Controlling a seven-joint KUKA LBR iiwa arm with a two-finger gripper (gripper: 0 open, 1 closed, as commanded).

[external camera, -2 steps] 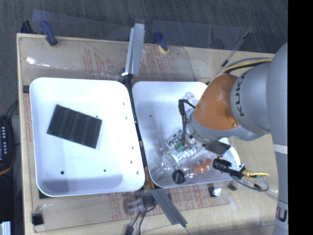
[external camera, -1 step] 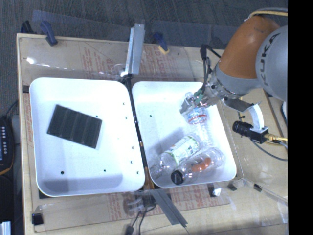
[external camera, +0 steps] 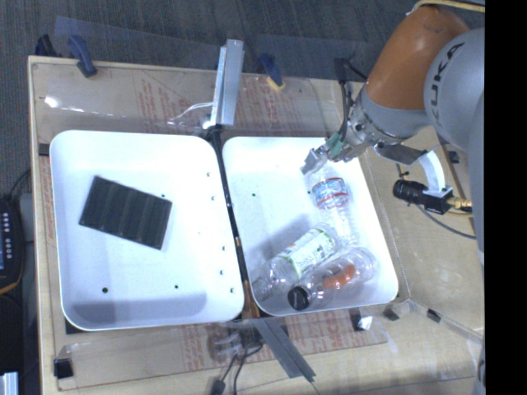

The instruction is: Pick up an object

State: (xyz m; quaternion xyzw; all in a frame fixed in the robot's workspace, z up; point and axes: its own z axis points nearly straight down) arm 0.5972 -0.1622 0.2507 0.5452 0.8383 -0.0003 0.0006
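While the arm reaches in over the right bin (external camera: pixel 247 220), I read this as the approach step: nothing is lifted yet. The gripper (external camera: pixel 323 160) hangs above the bin's far half, near its back rim, and just beyond the cap end of a clear water bottle (external camera: pixel 333 200) with a blue-and-red label. I cannot tell whether the jaws are parted or closed; they blur into the wrist from this angle, and I see nothing between them.

Taking the right bin as my landmark, the water bottle lies along its right-hand wall, running from the middle of the bin toward the front. In the front of the bin a green-labelled bottle (external camera: pixel 305 255) lies on a slant, and beside it, against the front rim, a clear bottle with orange contents (external camera: pixel 333 276) and a dark cap. These three are close together and appear to touch. To the left of the right bin, the other bin (external camera: pixel 74 299) holds a flat dark slab (external camera: pixel 126 211), well apart from the arm.

My judgement is that the water bottle is the nearest target. Next I would want the jaws spread, lowered across the bottle's narrow neck and closed there; clear plastic is slick and round, so an off-centre pinch could let it roll away.
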